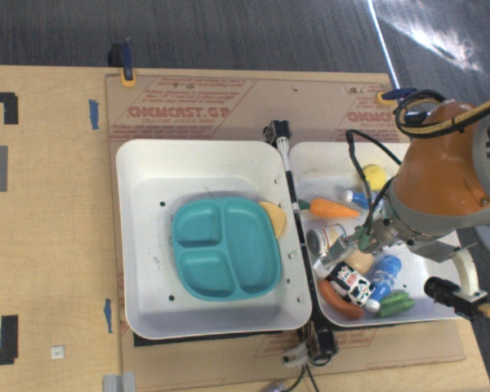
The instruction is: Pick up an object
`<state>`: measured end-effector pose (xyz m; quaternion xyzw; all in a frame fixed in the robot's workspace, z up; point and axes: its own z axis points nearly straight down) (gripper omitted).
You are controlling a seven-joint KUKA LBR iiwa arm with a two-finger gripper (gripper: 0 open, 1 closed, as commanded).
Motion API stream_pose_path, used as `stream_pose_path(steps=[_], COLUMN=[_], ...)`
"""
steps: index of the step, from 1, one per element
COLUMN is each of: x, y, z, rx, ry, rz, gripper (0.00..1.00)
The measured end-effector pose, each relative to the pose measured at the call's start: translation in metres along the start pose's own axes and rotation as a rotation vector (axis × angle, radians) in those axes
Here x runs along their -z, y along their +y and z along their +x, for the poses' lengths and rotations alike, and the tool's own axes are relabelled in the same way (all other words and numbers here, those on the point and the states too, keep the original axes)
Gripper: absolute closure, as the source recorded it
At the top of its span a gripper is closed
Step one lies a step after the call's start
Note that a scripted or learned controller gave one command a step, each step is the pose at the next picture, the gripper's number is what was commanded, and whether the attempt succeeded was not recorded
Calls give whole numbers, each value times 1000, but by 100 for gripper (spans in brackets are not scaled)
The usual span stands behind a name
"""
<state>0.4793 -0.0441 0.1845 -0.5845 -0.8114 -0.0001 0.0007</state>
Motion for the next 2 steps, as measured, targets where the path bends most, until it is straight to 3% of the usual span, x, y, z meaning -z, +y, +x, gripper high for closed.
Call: stream_pose_path(steps=[2], x=[0], y=[0], z=[0], rx=[0], ry=[0], rz=[0], gripper=[0])
